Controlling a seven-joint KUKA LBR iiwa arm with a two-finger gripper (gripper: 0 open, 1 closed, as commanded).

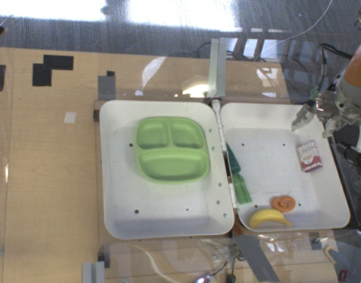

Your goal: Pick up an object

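The right bin (268,131) holds a small red and white box (308,156) near its right wall. An orange ring-shaped toy (282,203) and a yellow banana (268,218) lie at its front edge. A long green piece (239,175) rests along its left wall. My gripper (314,122) hangs over the bin's back right corner, just behind the box and apart from it. Its fingers (301,118) are spread open with nothing between them.
The left bin (118,205) carries a green divided plate (171,149) at its middle. A metal divider post (215,69) stands behind the seam between the bins. Cables and the arm's base crowd the right side.
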